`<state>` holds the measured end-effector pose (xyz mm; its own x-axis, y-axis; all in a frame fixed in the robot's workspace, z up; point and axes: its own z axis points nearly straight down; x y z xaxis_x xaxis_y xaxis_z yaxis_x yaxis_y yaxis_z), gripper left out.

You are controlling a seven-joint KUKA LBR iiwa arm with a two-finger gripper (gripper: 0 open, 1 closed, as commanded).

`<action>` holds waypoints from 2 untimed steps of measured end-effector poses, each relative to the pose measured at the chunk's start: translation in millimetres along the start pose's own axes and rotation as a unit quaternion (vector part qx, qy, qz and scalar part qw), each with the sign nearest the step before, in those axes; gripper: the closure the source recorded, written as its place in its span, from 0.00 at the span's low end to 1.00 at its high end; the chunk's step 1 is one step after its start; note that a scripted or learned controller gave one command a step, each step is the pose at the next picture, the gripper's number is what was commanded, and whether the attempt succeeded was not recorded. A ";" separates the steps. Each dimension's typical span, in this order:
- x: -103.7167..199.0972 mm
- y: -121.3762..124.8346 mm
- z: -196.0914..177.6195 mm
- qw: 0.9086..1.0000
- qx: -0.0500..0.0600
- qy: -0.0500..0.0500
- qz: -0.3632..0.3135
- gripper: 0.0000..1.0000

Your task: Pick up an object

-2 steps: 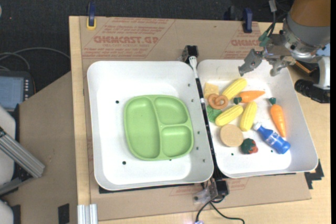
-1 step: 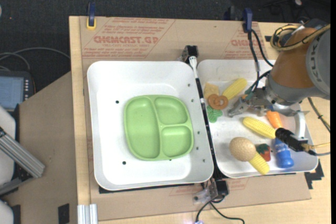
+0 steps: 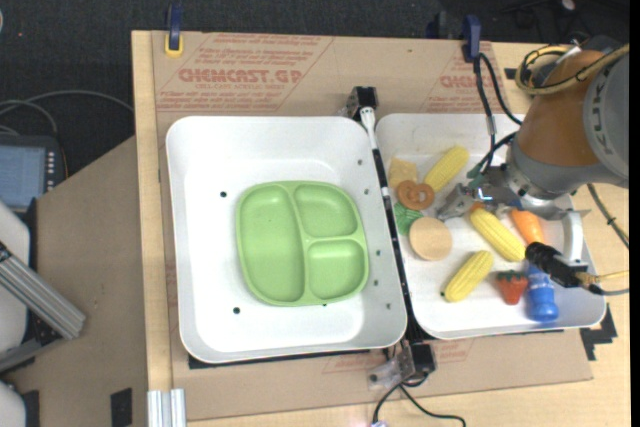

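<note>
**The claw is down among the toy food, and nothing is picked yet**

The right bin [image 3: 440,320] is where the things to pick are. There is a corn cob [image 3: 446,166] near the top. A second corn cob [image 3: 497,231] lies in the middle, and a third corn cob [image 3: 467,275] lies lower down. A round tan disc [image 3: 431,238] sits between them, and a small brown ring [image 3: 414,195] sits just above it. An orange carrot [image 3: 527,223] and a blue thing [image 3: 542,301] lie on the right side.

The gripper [image 3: 468,197] is low in this bin, between the top cob and the middle cob. I cannot tell if the claw is released or clenched. Nothing can be seen held in it.

The arm [image 3: 570,130] comes in from the right.

I think this is the reaching step. Next the claw must close on one thing, perhaps the middle cob, and lift straight up.

The left bin [image 3: 200,245] holds a green plate [image 3: 300,242] with three parts.
</note>
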<state>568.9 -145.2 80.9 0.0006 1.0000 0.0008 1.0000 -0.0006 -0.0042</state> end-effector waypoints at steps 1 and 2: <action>-1.3 0.2 -7.3 1.000 0.001 -0.001 0.001 1.00; 7.1 -42.3 -129.0 1.000 -0.006 -0.001 0.000 1.00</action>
<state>527.2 -138.2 210.1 0.0013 1.0000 -0.0017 1.0000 -0.0013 0.0073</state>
